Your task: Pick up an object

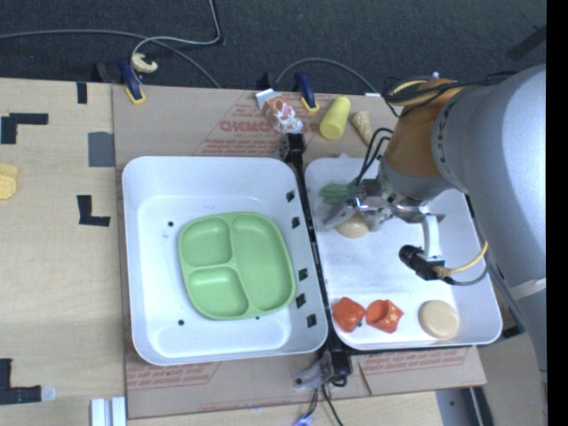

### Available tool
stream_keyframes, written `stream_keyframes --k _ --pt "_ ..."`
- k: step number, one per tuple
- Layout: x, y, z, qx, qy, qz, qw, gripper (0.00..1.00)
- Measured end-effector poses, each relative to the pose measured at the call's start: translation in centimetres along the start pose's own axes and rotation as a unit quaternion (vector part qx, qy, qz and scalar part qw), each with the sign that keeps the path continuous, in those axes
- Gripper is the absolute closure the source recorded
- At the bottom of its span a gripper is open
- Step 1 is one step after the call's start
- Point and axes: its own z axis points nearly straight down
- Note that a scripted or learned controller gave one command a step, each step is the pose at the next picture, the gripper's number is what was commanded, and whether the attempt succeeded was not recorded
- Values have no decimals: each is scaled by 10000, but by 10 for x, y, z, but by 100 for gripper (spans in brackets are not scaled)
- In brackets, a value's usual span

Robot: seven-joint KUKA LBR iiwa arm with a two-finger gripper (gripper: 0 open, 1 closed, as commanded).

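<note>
In right bin (479,238), upper-left corner: tool (351,209) low over beige lump (353,229) w/ green item (337,192) beside; finger state can't tell. Arm slants in from right, prob. lining up grasp. Red pieces (366,313), tan disc (438,319) near front edge, well apart.

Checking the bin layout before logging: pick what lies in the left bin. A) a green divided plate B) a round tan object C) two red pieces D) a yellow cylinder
A: the green divided plate lies flat in the left bin, alone there.
</note>
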Motion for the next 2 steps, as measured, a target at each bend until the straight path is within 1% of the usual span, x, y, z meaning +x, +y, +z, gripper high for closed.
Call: stream_keyframes --k 1,2 --pt "0 0 -10 0 -1 1 10000 100" --pt "-65 -33 -46 26 -1 10 10000 100"
